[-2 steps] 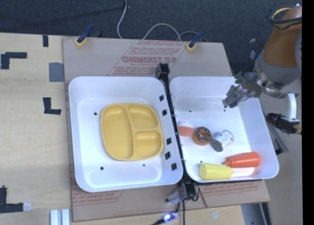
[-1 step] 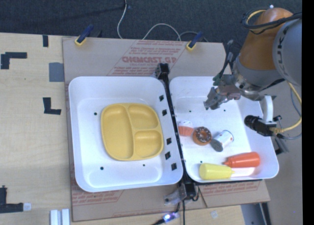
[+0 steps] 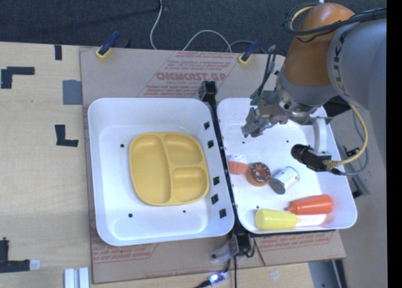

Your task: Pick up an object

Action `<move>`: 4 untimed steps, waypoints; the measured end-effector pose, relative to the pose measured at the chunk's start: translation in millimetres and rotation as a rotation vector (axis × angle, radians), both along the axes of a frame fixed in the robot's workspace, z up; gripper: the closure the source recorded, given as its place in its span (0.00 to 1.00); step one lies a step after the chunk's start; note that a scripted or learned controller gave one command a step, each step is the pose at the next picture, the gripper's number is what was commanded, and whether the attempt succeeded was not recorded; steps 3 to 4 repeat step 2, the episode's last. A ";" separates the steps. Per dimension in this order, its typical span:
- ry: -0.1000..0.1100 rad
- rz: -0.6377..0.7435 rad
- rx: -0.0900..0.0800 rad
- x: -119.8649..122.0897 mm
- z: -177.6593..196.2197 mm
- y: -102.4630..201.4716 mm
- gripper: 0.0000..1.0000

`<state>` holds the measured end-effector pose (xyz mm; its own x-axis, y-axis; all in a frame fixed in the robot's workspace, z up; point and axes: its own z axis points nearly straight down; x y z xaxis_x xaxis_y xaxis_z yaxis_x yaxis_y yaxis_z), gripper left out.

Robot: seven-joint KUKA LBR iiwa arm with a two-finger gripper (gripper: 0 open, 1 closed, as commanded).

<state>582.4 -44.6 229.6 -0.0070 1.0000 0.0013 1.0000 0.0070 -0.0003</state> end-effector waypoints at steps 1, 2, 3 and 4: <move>0.001 0.000 0.000 12.2 -4.2 54.2 1.00; 0.001 0.001 0.000 10.5 2.2 116.1 1.00; 0.001 0.001 0.000 10.5 2.2 116.1 1.00; 0.001 0.001 0.000 10.5 2.2 116.1 1.00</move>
